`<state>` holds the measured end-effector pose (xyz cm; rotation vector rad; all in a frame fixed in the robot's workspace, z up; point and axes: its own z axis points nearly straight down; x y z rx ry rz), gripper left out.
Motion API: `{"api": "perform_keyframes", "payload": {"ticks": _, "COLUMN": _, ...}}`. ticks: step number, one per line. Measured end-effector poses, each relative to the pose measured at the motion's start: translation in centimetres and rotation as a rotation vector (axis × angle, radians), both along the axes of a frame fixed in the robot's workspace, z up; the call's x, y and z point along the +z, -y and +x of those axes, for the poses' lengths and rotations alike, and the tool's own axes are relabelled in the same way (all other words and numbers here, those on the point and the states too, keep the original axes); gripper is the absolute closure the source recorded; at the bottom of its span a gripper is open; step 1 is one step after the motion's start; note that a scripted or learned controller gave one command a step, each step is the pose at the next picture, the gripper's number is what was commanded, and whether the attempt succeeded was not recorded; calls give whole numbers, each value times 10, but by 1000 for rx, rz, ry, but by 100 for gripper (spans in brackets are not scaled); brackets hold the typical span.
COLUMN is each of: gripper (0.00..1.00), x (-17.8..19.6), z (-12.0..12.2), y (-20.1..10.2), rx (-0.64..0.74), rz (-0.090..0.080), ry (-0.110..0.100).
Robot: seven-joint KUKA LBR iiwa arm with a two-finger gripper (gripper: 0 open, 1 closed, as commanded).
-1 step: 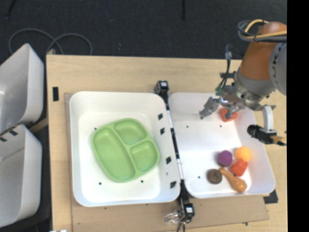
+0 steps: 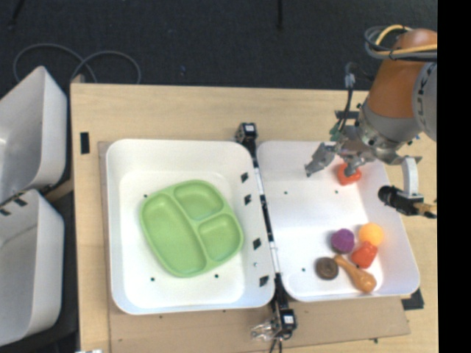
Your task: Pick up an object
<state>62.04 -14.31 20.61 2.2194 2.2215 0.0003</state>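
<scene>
One small orange-red object (image 2: 350,172) lies near the far edge of the right bin (image 2: 309,219), directly under the gripper (image 2: 337,162). Whether the jaws are wide, narrow or closed on it cannot be told, since the wrist hides most of them; one grey finger (image 2: 319,160) juts out to the left of the object. Five more pieces cluster toward the near right corner of the same bin: a purple ball (image 2: 342,240), a yellow-orange ball (image 2: 372,234), a red piece (image 2: 364,255) just below that ball, a brown round piece (image 2: 327,268), and a tan elongated piece (image 2: 356,273) lying beside it. The grey arm (image 2: 397,87) with its orange band reaches in over the bin's far right corner. The left bin (image 2: 132,285) holds a green divided plate (image 2: 191,228), turned at a slant. Both bins sit side by side on the desk (image 2: 176,112).
</scene>
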Motion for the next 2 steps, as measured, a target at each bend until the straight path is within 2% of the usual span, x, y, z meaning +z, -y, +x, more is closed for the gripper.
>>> {"api": "perform_keyframes", "payload": {"ticks": 1, "gripper": 0, "x": -62, "z": -2, "y": 2, "rx": -2, "rz": -1, "ry": -3}}
{"api": "perform_keyframes", "payload": {"ticks": 2, "gripper": 0, "x": -107, "z": -2, "y": 3, "rx": -5, "rz": -1, "ry": -2}}
